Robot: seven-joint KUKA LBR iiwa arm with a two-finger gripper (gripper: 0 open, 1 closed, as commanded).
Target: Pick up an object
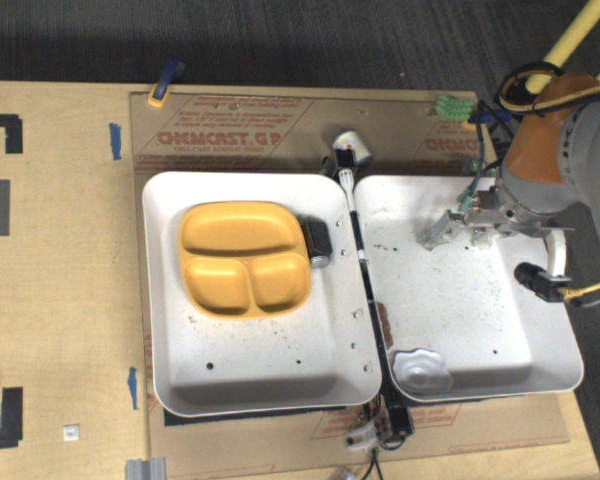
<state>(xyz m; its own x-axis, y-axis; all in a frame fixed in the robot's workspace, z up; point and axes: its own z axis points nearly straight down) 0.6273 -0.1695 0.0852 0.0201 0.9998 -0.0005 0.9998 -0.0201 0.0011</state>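
My pincer (442, 230) hangs low in the right bin (500, 368), its metal fingers spread wide with nothing between them. I judge I am at the reach, before any grasp. Nearest, toward the front corner, lies a clear crinkled plastic piece (420, 370). Across the divider, in the left bin (240, 383), sit a glossy yellow three-section tray (245, 258) and a small dark block (316, 240) touching it. Next: choose one, descend, close.
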